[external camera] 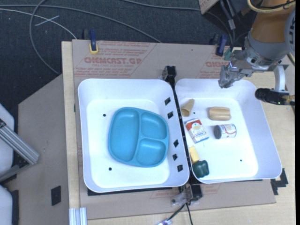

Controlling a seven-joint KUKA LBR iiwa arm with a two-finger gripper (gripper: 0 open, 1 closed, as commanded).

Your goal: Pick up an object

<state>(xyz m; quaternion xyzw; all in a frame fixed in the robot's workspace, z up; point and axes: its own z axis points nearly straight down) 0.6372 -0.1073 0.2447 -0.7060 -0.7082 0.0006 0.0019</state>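
Hovering: tool [228, 80] above right bin's [262, 139] far rim, nothing between fingers, opening unreadable | bread roll [219, 113] mid-bin, just beyond small can [225, 131], near carton [197, 131] | judged light, soft, squashable; grip across short sides, gently | blue plate [138, 137] in left bin [91, 125], well apart

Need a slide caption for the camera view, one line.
KUKA gripper poised over the right bin's far rim; small items inside, blue divided plate in the left bin.
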